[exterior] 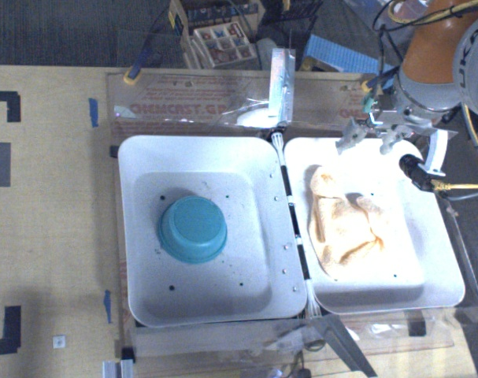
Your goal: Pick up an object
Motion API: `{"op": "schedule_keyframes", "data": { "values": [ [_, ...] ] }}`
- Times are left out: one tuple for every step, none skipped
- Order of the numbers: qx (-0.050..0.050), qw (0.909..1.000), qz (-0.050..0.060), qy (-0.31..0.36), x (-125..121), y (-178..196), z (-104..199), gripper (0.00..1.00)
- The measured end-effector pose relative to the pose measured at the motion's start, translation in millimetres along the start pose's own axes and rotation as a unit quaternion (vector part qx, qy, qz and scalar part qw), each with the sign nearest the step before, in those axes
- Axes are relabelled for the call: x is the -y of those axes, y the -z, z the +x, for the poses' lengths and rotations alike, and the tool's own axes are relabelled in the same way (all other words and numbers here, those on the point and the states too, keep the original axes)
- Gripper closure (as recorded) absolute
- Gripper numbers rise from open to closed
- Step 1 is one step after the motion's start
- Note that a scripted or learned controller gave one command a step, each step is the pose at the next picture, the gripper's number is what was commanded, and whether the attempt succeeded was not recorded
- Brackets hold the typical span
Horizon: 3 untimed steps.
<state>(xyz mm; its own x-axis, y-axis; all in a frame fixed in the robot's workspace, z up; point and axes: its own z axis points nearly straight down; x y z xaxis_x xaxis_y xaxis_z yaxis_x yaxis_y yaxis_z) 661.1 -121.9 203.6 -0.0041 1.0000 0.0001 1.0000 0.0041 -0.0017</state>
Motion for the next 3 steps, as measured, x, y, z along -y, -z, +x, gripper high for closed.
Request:
{"op": "schedule_keyframes", "data": {
  "values": [
    [0.001,0.9986,-0.003,0.054,1.9,-109.0,2.8,0.00],
    [0.000,0.9948,-0.006,0.102,57.4,-114.7,5.0,0.00],
    [0.001,0.9951,-0.009,0.098,56.2,-105.4,1.9,1.00]
  ]
}}
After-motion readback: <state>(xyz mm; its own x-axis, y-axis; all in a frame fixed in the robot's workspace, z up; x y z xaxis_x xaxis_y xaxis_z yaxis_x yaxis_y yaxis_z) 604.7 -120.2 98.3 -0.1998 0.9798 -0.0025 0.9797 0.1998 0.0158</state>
